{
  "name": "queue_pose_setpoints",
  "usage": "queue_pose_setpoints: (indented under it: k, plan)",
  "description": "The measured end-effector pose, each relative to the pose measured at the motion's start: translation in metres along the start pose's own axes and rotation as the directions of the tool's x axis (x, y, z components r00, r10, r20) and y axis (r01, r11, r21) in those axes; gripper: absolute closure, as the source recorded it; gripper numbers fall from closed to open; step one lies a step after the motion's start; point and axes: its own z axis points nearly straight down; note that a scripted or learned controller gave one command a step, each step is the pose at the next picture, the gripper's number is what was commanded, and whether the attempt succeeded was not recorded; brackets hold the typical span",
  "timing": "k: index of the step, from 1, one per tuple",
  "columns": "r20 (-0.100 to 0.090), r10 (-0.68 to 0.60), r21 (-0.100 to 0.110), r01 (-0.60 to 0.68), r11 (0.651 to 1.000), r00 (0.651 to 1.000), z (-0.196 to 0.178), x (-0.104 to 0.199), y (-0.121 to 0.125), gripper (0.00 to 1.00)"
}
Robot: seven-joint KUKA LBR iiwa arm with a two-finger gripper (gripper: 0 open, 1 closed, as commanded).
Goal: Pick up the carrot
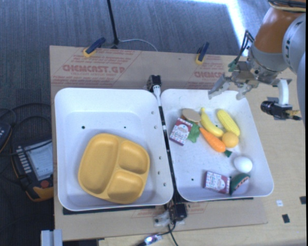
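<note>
The tool (231, 88) hangs spread and empty over the right bin's (262, 188) far rim. The carrot (212, 140) lies below it and slightly left, between a banana (211, 123) and an orange (229, 139). I'd drop straight down and pinch across its narrow width. Left to right: one yellow tray (114, 166); two small cartons (180, 132); one carrot, banana, corn cob (228, 121), orange, egg (242, 164).

Grey arm (297, 35), broad orange band above the wrist, grey metal gripper (231, 87) — thin pale fingers
</note>
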Motion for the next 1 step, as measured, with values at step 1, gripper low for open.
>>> queue_pose_setpoints:
  k: [1]
  plan:
    - [0.002,-0.193,-0.006,0.193,0.981,0.981,0.1175,0.005,-0.0369,0.0]
